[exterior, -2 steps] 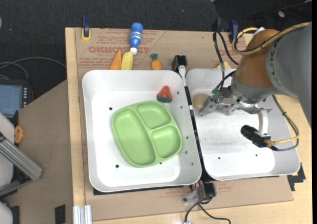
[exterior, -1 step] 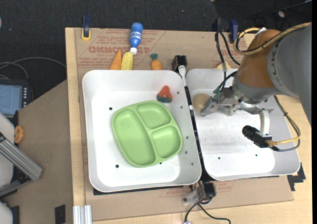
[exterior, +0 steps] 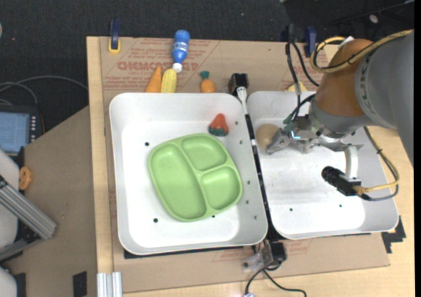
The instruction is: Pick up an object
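Green divided plate [exterior: 195, 176] and strawberry [exterior: 218, 125] fill the left bin [exterior: 125, 158]; gripper [exterior: 281, 139], grip unclear, beside a tan object [exterior: 264, 135]

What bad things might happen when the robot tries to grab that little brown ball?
The brown ball sits tight against the right bin's left wall, so the gripper may bump the rim instead of closing around it. The ball looks round, so it might roll or squirt away when squeezed. The cables hanging near the arm could also snag as it moves.
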